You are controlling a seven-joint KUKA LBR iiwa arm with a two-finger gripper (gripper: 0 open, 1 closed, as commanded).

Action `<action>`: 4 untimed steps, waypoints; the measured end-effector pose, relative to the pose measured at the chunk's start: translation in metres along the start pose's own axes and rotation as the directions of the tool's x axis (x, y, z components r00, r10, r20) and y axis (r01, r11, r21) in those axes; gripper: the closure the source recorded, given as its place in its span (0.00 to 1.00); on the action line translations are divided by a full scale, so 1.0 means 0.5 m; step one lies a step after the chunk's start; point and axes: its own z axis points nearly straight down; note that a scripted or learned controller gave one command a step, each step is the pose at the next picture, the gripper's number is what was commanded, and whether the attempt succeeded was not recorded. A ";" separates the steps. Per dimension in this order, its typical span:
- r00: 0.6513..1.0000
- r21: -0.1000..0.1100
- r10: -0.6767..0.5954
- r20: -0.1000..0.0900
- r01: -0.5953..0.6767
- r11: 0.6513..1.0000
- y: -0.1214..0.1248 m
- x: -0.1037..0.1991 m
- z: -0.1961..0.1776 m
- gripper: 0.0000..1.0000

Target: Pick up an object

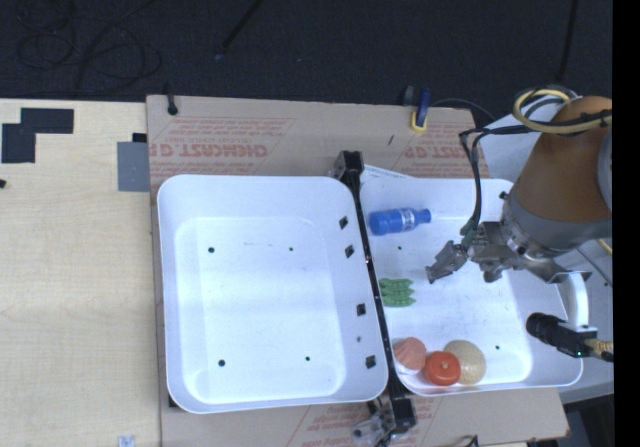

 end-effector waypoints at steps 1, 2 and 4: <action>1.000 0.002 -0.004 0.000 0.004 1.000 0.223 0.024 0.175 0.00; 1.000 -0.008 0.007 0.007 -0.007 1.000 0.209 -0.205 0.019 0.00; 1.000 -0.016 -0.002 0.006 0.002 1.000 0.245 -0.210 -0.287 1.00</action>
